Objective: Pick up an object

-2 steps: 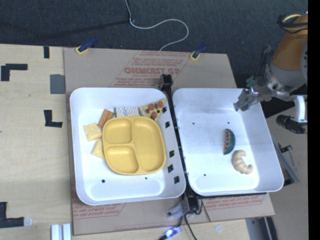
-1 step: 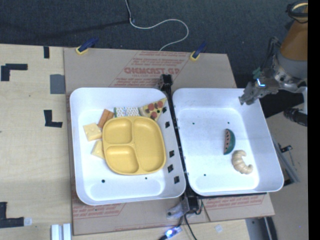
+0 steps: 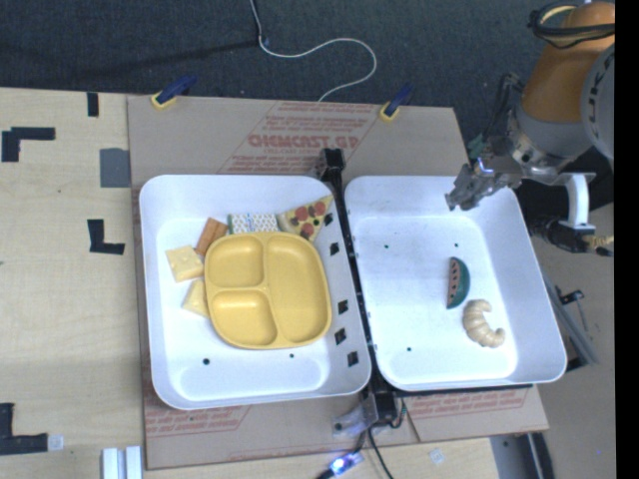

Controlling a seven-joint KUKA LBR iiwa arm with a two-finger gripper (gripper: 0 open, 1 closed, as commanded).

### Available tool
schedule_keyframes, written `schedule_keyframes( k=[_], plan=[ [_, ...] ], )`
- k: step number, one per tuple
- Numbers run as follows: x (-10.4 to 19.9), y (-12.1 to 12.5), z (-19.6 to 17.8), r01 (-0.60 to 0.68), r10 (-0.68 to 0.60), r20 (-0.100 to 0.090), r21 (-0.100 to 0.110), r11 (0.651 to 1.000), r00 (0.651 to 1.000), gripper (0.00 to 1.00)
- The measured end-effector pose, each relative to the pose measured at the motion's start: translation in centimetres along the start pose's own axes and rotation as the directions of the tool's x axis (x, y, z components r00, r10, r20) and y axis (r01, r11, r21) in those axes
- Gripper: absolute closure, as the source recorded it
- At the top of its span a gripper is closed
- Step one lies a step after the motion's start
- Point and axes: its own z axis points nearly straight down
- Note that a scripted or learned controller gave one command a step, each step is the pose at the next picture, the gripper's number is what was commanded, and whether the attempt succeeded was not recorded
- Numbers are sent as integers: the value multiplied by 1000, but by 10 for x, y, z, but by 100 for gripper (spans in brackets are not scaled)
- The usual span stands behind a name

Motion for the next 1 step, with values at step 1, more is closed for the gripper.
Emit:
schedule_keyframes(
  k=[1],
  plan=[
    [58, -6, 7, 0, 0, 0, 1, 1000, 1000, 100]
  ],
)
